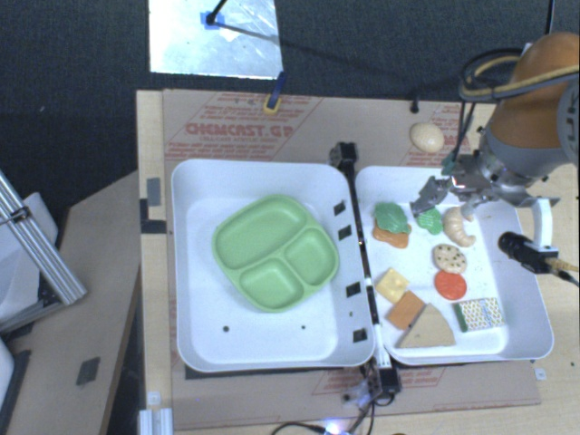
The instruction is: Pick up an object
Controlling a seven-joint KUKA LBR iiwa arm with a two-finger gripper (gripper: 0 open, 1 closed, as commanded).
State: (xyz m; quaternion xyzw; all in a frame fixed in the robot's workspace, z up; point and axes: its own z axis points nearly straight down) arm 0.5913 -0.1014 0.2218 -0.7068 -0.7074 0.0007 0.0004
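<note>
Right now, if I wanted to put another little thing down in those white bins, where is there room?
The left bin has bare floor all around the green tray, widest along its front edge and left wall. The right bin is crowded: toy foods fill its middle and the gripper hangs over its back. There, only the strip along the right wall, beyond the red disc, looks bare.

Two white bins [195, 270]; one green divided plate [275, 252]; about nine toy foods [450, 285].
</note>
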